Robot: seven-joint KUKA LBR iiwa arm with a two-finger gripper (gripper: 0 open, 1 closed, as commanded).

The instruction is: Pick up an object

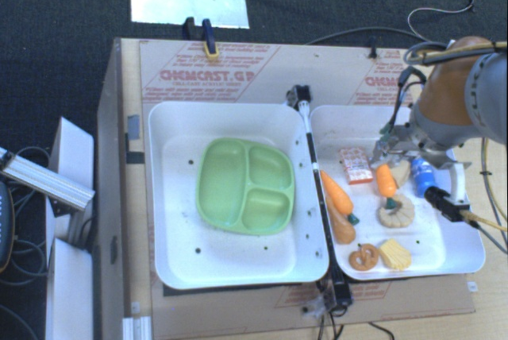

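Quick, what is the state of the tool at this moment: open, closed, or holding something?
Tool: cannot be told; it sits low in the right bin, just above the small carrot.

The grey arm with its orange band [456, 88] runs off the right edge of the frame, and its two-finger gripper [394, 146] is too small and cluttered to make out, partly covering a blue-and-white bottle-like thing [421, 172].

On the desk [238, 68], the left bin [171, 203] holds a divided plate [244, 186]. The right bin [464, 247] holds a box [355, 165] upper centre, two carrots [336, 195] along its left wall, and a pretzel [365, 256] beside a corn piece [395, 254] at lower frame.
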